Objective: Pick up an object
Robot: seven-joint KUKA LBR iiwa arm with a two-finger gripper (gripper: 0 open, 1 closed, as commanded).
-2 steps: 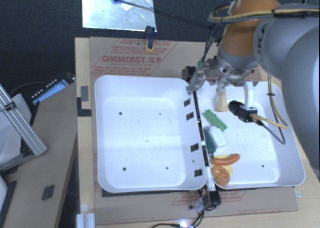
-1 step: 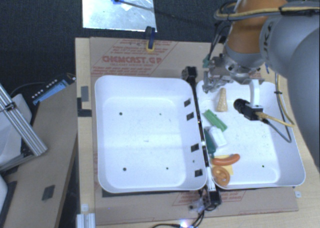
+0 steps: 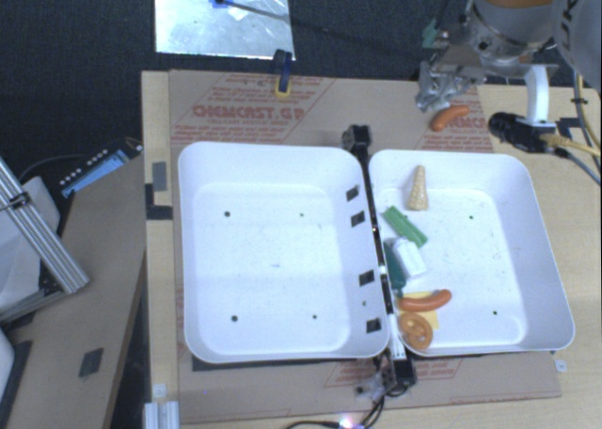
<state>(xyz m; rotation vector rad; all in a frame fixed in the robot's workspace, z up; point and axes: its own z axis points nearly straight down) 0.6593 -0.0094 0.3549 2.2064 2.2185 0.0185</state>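
Observation:
My gripper (image 3: 440,98) hangs high, past the far edge of the right bin (image 3: 541,258). A small orange sausage (image 3: 451,118) hangs at its fingertips, with its left end pinched between them. Lying in the right bin along its left side are a tan cone (image 3: 418,188), a green block (image 3: 404,227), a white and green piece (image 3: 404,258), a second orange sausage (image 3: 425,300) and an orange slice (image 3: 417,329).
The left bin (image 3: 268,248) shows a bare white floor. Black clips (image 3: 357,140) mark the divider between the bins. A yellow and blue clamp (image 3: 281,74) stands on the cardboard at the back, and a black cable fitting (image 3: 517,129) lies right of the gripper.

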